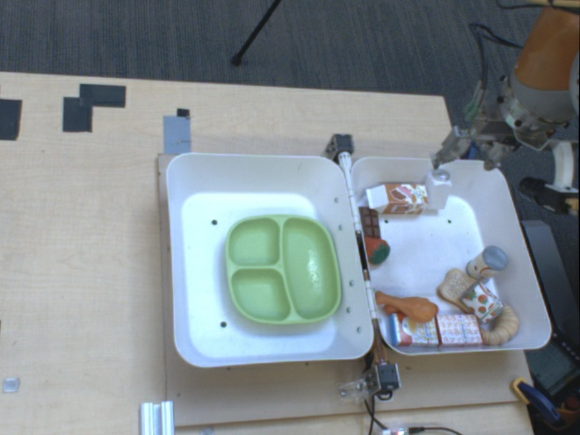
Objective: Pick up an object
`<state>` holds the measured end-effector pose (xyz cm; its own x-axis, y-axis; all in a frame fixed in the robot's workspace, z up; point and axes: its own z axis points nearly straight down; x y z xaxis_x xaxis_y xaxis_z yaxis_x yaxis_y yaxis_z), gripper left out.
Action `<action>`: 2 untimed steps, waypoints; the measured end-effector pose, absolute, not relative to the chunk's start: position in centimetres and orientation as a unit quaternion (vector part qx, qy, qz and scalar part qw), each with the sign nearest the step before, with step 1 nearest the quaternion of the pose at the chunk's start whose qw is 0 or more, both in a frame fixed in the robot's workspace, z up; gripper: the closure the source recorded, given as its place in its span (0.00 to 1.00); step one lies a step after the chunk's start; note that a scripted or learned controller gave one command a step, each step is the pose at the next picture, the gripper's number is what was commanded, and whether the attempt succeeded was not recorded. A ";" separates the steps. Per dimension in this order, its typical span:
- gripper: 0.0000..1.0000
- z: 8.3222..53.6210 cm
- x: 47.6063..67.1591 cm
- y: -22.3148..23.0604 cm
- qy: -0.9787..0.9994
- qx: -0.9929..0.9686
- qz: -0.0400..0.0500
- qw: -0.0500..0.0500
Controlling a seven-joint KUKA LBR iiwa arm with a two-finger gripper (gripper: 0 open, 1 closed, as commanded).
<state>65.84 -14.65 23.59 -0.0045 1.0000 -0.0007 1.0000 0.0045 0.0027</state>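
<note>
2 bins [181,270], 1 green tray [283,270]

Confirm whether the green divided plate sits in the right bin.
No. The green divided plate lies in the left bin, while the right bin holds the small food items.

The right bin [507,208] has bare floor through its middle. Clutter lines its edges: a carton [397,198] at the far wall, a red-green toy [375,250] by the divider, and a packed heap [450,315] along the near wall. A green tray [282,270] covers most of the left bin [195,243].
</note>
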 end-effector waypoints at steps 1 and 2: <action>0.00 11.4 59.0 -8.7 0.709 0.705 0.000 -0.001; 0.00 8.7 52.3 -10.5 0.708 0.707 0.002 0.002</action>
